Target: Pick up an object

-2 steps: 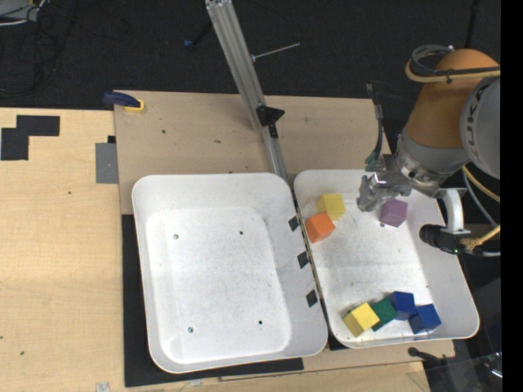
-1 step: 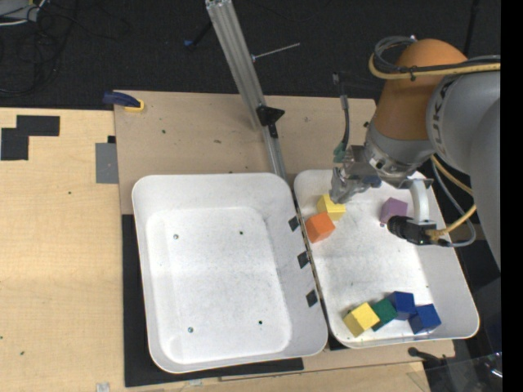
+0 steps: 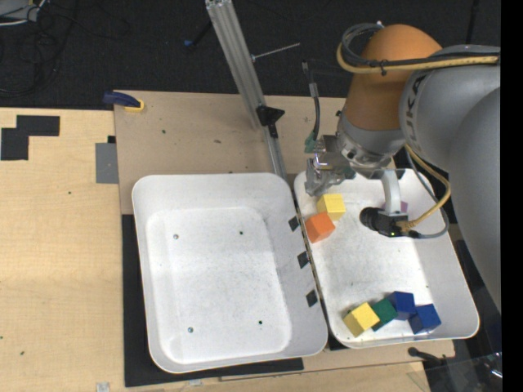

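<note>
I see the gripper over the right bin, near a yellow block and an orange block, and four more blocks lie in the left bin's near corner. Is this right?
Not quite. In the camera view, the four blocks (yellow, green and two blue) lie in the near corner of the right bin, not the left bin. The rest holds: the gripper is over the right bin, near the yellow block and the orange block.

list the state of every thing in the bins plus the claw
claw: low over the far end of the right bin, right by the yellow block
yellow block: on the bin floor, touching the orange block
orange block: on the floor near the bin's left wall
near-corner cluster: yellow block, green block, two blue blocks, bunched together
left bin: flat on the bench
</note>
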`<control>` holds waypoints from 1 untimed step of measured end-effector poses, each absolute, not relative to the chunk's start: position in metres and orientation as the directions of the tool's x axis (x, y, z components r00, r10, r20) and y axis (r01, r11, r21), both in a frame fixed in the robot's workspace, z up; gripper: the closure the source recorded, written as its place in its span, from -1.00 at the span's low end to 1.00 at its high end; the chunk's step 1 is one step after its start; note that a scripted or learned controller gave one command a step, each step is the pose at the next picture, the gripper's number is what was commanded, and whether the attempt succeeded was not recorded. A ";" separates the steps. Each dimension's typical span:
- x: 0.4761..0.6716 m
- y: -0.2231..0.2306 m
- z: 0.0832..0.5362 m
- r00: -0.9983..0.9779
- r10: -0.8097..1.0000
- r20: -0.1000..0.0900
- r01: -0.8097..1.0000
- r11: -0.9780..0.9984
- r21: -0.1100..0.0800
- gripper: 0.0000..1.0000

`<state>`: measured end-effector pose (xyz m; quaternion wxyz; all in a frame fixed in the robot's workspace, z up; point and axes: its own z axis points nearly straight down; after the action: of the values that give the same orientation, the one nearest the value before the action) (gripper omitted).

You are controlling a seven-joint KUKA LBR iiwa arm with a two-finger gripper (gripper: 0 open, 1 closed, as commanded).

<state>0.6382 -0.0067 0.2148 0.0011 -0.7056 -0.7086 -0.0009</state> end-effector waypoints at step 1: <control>0.646 0.044 0.232 -0.004 1.000 0.002 1.000 0.004 0.000 1.00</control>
<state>0.6463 0.0441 0.2318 0.0010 -0.7057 -0.7086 -0.0007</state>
